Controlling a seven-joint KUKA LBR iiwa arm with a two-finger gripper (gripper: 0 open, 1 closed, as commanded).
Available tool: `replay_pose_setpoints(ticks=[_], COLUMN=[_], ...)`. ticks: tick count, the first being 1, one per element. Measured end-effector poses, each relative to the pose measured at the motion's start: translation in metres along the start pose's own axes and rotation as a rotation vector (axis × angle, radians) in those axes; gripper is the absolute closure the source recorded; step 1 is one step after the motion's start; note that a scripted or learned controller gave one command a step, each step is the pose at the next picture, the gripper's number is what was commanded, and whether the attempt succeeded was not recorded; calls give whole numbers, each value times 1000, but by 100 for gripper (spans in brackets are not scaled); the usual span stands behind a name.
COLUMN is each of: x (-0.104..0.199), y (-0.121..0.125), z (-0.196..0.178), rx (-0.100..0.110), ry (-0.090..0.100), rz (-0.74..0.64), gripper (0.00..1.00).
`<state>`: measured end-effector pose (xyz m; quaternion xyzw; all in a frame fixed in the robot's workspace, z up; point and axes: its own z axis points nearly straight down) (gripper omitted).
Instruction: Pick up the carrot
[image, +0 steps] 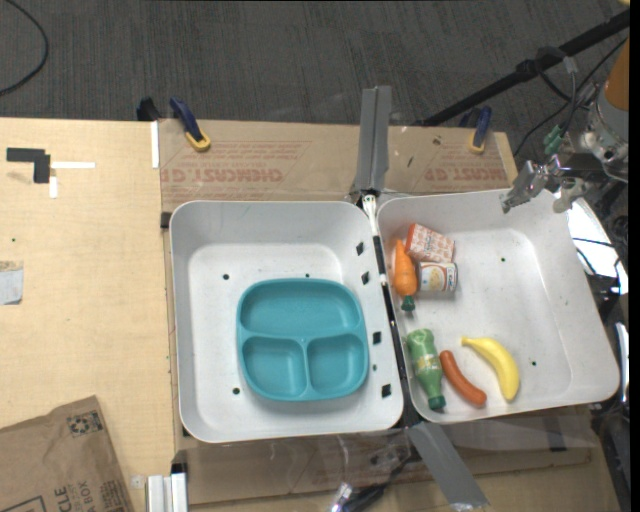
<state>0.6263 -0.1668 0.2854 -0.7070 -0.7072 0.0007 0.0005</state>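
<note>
The carrot (402, 268) is orange with a small green tip and lies against the left wall of the right bin (545, 300), pointing toward the front. A small can (438, 277) touches its right side. My gripper (543, 187) hangs over the far right corner of that bin, well away from the carrot, open and holding nothing.
A pink carton (429, 242) lies just behind the can. A green bottle (426, 368), an orange-red sausage (463, 378) and a banana (497, 366) sit at the right bin's front. The left bin (200, 300) holds a teal divided plate (302, 338).
</note>
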Motion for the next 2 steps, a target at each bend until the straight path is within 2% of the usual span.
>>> replay_pose_setpoints(ticks=[1, 2], x=[6, 33], y=[-26, -76], z=[105, 181], rx=[-1, -20], ry=[0, -9], rz=[-389, -514], gripper=[0, 0])
